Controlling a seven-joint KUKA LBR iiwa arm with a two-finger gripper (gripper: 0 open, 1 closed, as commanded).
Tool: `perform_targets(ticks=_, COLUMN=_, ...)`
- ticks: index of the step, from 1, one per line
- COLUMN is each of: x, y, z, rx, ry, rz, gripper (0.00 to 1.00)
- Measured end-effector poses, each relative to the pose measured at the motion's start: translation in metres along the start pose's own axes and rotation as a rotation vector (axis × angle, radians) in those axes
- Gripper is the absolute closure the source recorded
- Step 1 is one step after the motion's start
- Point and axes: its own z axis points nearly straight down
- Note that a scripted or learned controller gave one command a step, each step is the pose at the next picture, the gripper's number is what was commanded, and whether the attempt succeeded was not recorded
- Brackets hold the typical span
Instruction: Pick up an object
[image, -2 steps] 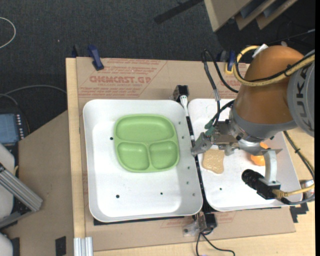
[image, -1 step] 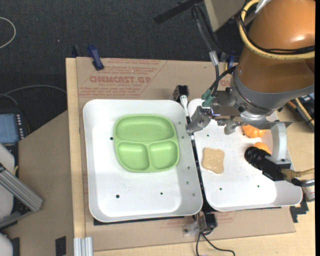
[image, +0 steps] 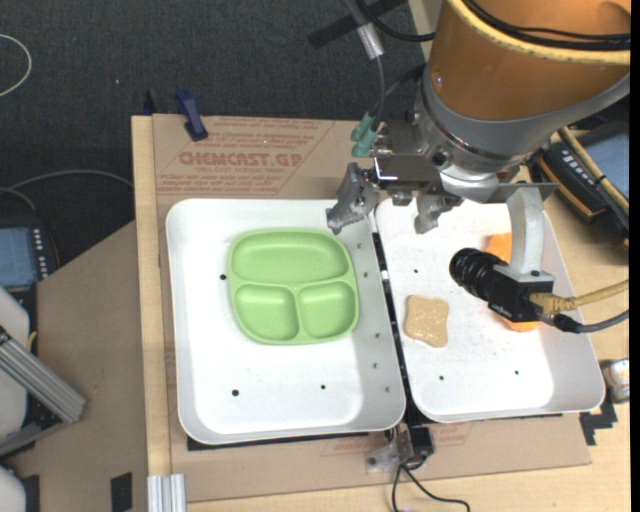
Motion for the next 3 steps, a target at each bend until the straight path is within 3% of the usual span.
perform_targets(ticks=1, x=0.075, y=-0.002, z=0.023, rx=0.016, ry=-0.005, rz=0.0, gripper=0.0)
perform_targets(ticks=2, x=0.08, y=0.0, z=0.013, rx=0.009, ry=-0.004, rz=0.008, gripper=0.0)
perform_targets(ticks=3, x=0.056, y=0.0, z=-0.017, rx=0.006, ry=-0.004, rz=0.013, gripper=0.0)
